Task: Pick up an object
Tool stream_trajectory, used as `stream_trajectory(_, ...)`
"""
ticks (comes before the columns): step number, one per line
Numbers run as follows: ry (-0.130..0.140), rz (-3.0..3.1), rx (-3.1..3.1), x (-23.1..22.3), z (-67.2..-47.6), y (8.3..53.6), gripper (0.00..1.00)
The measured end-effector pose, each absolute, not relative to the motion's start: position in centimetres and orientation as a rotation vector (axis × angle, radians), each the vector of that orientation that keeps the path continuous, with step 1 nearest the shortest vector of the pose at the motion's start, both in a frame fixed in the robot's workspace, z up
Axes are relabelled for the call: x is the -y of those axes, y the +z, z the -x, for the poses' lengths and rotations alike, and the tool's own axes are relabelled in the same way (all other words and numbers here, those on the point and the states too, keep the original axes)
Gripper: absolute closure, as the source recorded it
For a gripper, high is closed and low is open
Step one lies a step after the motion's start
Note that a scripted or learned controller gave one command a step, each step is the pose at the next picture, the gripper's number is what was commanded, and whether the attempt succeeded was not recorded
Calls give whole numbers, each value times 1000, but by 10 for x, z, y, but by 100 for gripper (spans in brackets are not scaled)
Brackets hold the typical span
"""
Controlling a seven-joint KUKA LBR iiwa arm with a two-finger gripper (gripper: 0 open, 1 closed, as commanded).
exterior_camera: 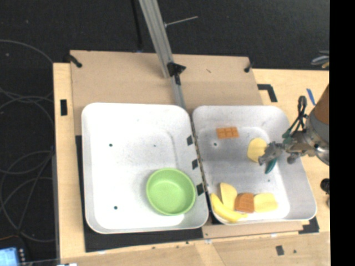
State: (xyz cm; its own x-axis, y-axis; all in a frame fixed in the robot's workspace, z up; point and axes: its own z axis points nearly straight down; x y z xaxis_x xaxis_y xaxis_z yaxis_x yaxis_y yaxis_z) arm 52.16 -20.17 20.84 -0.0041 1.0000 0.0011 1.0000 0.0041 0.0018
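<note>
The two-finger gripper (269, 158) is seen just beside a small rounded yellow object (255, 149) in the right white bin (295, 186); its state cannot be told; a glancing contact could nudge the object aside

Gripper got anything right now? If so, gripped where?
Cannot tell. The gripper sits right against the yellow object in the right bin, but nothing visibly sits within its grip.
</note>
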Motion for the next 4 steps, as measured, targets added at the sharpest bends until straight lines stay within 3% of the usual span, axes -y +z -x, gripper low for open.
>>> stream_trajectory(1, 4, -2218, -2224, 202, -522, 209, 0)
stream_trajectory(3, -2, -2221, -2218, 205, -523, 99, 0)
stream_trajectory(4, 4, -2223, -2212, 206, -525, 112, 100)
